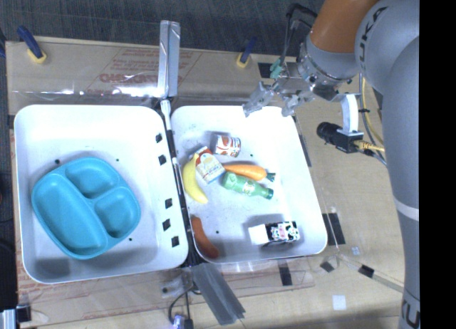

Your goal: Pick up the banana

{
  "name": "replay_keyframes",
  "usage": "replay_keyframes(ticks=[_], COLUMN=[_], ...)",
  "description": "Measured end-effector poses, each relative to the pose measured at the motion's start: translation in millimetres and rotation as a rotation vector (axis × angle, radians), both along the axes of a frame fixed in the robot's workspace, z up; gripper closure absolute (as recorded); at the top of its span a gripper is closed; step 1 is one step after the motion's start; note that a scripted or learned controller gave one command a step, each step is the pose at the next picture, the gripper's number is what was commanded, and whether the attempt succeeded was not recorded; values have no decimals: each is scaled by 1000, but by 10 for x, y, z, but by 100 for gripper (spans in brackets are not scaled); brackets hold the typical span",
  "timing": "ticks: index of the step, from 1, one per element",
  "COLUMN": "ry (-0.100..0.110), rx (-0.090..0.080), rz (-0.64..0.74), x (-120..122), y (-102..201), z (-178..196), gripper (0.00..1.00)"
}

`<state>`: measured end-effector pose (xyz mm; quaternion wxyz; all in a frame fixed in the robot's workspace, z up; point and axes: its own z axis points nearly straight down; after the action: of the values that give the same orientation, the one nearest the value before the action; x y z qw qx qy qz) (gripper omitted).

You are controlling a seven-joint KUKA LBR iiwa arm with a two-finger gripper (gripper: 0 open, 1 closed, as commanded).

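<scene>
The yellow banana (pixel 192 182) lies in the right bin (pixel 303 178), near its left wall, partly under a small red-and-white carton (pixel 209 166). My gripper (pixel 269 103) hangs over the bin's far edge, up and to the right of the banana and well apart from it. Its two fingers are spread with nothing between them.
Beside the banana lie a small can (pixel 227 145), a carrot (pixel 246 171), a green bottle (pixel 246 186), a brown sausage (pixel 202 238) and a black-and-white box (pixel 274 233). The left bin (pixel 85 121) holds a blue divided plate (pixel 84 206). A metal divider (pixel 169 57) stands between the bins.
</scene>
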<state>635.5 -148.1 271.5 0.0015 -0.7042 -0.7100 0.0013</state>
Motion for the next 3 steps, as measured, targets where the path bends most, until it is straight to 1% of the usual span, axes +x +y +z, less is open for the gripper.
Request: replay_keyframes(ticks=[1,2,3], ry=[1,-2,1], rx=[0,-1,0], rz=[38,-29,-88], x=[-303,214,-1089], y=[470,835,859], z=[-1039,-795,-738], gripper=[0,0,0])
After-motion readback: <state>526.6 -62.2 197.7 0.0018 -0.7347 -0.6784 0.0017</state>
